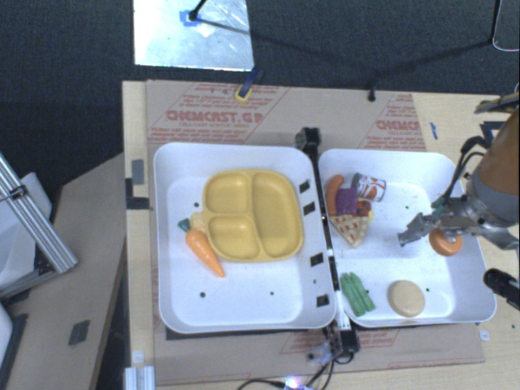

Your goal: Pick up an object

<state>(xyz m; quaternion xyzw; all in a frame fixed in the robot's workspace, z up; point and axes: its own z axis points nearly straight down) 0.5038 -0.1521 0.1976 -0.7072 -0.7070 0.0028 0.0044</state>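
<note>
Nearest us in the right bin (467,303) we see a beige puck (405,297) and a green piece (356,292), both lying loose on the floor. Just beyond them the gripper (416,229) hangs low over the bin; whether it is spread or closed we cannot tell. An orange ball (446,243) sits right beside it, partly under the wrist, but we see nothing gripped. Farther back a heap of toy food (351,206) rests against the divider. In the left bin (175,299) lie a carrot (203,250) and a yellow tray (250,214). We judge the pick not yet made: everything rests in the bins, and the grasp and lift remain.
</note>
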